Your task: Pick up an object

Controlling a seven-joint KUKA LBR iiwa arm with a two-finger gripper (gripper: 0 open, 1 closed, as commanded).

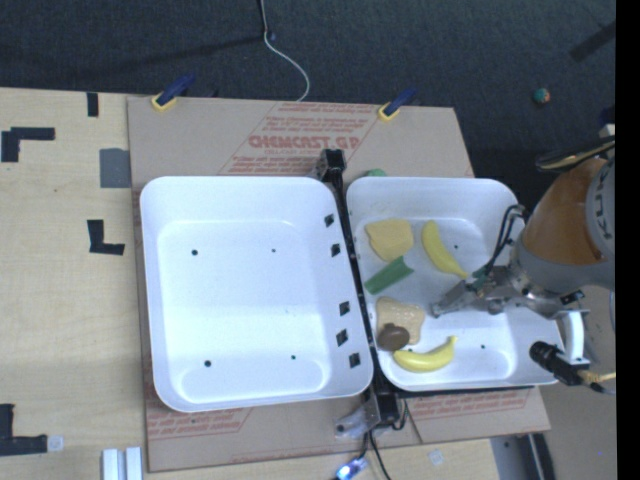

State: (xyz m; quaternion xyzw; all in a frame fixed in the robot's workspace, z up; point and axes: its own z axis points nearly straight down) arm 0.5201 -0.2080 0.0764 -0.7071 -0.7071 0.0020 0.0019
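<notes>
The KUKA arm [575,233] is reaching in from 3 o'clock over the right bin [495,193], its gripper [447,303] hanging low above the bin floor near the middle. Whether it is spread or closed cannot be told from this slant, and nothing is showing between its tips. Five objects are lying in the right bin. A yellow wedge-shaped block [389,238] is sitting at 10 o'clock from the gripper, and a banana [440,249] is lying just beside it at 12 o'clock. A green block [388,275] is resting at 9 o'clock. A tan and brown object [398,322] is lying at 8 o'clock, touching a second banana [424,357] at 7 o'clock. The left bin [160,203] is sitting alongside.
</notes>
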